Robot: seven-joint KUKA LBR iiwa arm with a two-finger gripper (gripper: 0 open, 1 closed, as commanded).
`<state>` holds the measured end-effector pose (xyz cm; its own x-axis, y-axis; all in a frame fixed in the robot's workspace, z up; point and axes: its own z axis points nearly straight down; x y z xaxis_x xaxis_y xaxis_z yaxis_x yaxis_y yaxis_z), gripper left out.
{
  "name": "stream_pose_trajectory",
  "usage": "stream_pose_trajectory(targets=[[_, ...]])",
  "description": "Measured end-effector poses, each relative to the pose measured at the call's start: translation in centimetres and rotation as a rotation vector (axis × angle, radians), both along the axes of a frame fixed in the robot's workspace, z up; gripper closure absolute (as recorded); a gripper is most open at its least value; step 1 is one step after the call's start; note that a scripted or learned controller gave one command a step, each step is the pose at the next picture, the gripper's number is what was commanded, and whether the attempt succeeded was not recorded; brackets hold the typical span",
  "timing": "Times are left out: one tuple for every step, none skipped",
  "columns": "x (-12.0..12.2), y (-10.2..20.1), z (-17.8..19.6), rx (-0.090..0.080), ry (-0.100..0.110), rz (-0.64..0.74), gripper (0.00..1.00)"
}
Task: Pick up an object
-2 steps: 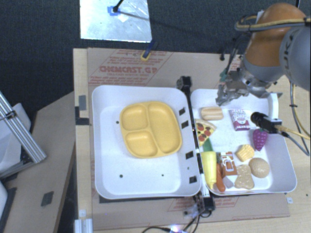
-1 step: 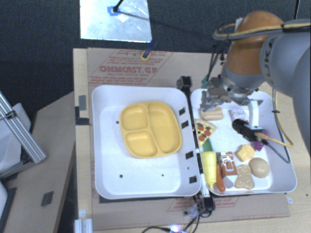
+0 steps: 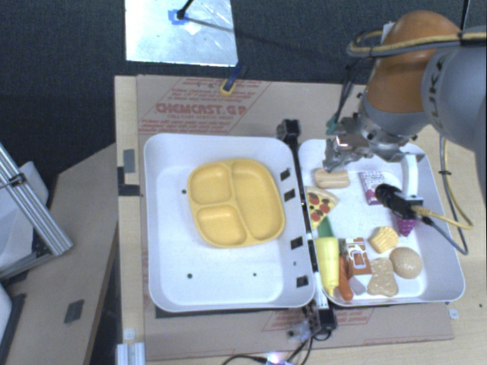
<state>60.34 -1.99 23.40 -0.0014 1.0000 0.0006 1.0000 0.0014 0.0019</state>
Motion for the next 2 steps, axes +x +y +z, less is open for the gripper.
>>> stream_pose_trajectory(targets=[[-0.8,0.2,-1.4,-0.001,0.002,-0.002,1.0],[1.0,-0.2,-0.9,0.0,-0.002,0.002,1.0]])
